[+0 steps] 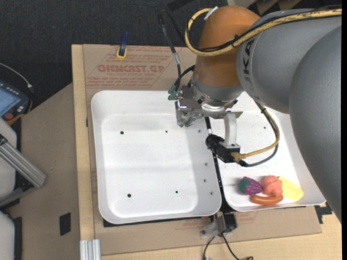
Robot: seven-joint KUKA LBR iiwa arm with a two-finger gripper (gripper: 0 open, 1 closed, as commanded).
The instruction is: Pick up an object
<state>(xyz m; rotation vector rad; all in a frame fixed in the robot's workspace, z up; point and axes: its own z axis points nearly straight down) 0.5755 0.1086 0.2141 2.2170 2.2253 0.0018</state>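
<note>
Cardboard (135,64) w/ red print "CHEMCAST G.P", behind-left of gripper (187,112). Gripper over left bin (108,161) back-right corner; jaw state: can't tell. Toy fruit (268,189) in right bin (255,121), well to the jaws' front-right.

From here I can't make out the fingers of the gripper (187,114); the wrist hardware bunches over them and I cannot tell how they stand. The grey arm (293,64) runs off the top and right edges and hides much of the right bin (255,124). The toy pile (268,190) in that bin's near corner overlaps itself, so I can't separate the pieces' outlines. A dark device (8,99) is cut off at the left edge.
</note>
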